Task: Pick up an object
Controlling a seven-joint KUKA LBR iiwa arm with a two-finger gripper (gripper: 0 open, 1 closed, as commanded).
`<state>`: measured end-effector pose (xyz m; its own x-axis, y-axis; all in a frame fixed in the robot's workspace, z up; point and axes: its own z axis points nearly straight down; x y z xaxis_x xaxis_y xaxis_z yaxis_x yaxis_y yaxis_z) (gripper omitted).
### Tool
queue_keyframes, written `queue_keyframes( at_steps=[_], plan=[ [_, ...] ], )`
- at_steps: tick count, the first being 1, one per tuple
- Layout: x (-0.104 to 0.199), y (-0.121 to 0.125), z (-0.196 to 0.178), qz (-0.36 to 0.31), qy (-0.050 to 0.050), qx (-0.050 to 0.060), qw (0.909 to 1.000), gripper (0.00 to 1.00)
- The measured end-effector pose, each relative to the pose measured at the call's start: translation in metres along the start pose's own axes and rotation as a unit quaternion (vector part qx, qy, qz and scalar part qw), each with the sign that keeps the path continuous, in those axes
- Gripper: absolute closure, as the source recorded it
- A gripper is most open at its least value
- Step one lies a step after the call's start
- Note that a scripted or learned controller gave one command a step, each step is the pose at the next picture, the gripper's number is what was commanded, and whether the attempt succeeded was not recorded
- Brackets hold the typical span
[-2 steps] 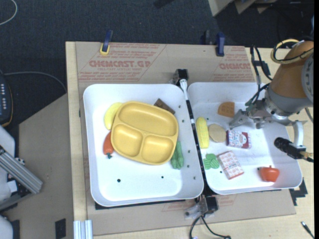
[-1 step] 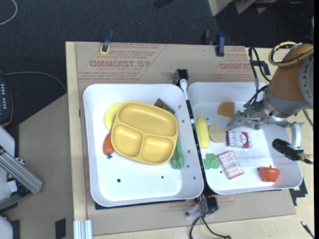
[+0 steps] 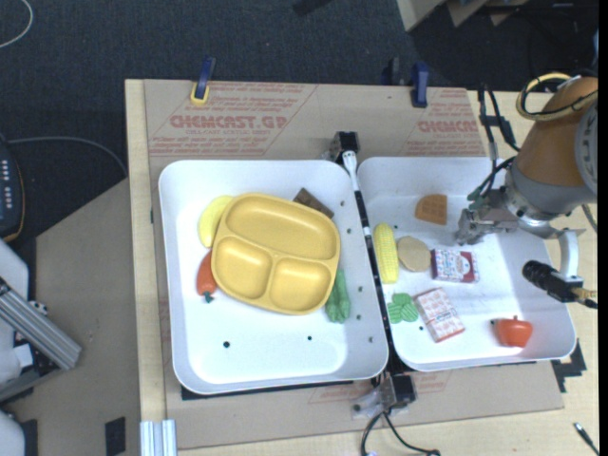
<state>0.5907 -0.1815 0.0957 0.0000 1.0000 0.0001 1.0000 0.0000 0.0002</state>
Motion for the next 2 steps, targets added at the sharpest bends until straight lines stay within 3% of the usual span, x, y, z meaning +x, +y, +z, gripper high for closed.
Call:
queue_keyframes(
  at_steps=[2],
  plan=[
    [-0.012,-0.008,-0.108,0.001,-0.002,-0.003,1.0000,1.00]
  ],
)
